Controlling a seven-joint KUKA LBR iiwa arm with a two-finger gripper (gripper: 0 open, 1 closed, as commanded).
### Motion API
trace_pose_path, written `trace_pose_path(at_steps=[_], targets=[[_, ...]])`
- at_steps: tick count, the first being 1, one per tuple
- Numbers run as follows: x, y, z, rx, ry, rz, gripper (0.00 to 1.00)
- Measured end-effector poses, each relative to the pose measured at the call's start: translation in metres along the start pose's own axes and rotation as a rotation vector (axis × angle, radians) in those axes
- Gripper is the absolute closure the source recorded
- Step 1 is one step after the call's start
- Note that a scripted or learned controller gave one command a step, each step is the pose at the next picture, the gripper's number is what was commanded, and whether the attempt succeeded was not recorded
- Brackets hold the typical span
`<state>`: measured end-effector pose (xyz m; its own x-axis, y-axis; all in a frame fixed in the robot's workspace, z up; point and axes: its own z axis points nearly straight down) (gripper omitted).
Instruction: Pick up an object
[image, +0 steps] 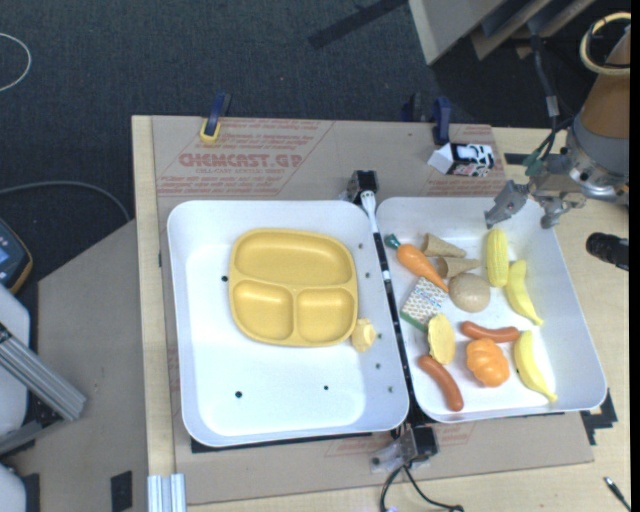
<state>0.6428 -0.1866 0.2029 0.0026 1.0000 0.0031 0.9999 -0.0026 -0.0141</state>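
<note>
My gripper (527, 208) hangs over the far edge of the right bin (570, 300), its two fingers spread open with nothing between them. Just below it lies a yellow corn cob (496, 256). Further toy food fills this bin: a carrot (420, 264), a cone (441, 245), a beige potato (469, 292), two bananas (521, 291) (533, 364), two sausages (489, 331) (441, 382), an orange pumpkin-like piece (487, 362) and a patterned wedge (423, 300).
The left bin (200, 390) holds a yellow three-compartment tray (293, 285) and a small pale yellow piece (362, 336) beside it. Clamps (211, 128) (440, 118) grip the cardboard base at the back. A black-and-white tag (462, 158) lies behind the right bin.
</note>
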Motion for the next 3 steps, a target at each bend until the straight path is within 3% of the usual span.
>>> trace_pose_path(at_steps=[1, 3], targets=[[0.0, 0.003, -0.009, -0.015, -0.003, -0.003, 0.0], [0.019, 0.001, 0.099, -0.013, -0.003, -0.004, 0.0]])
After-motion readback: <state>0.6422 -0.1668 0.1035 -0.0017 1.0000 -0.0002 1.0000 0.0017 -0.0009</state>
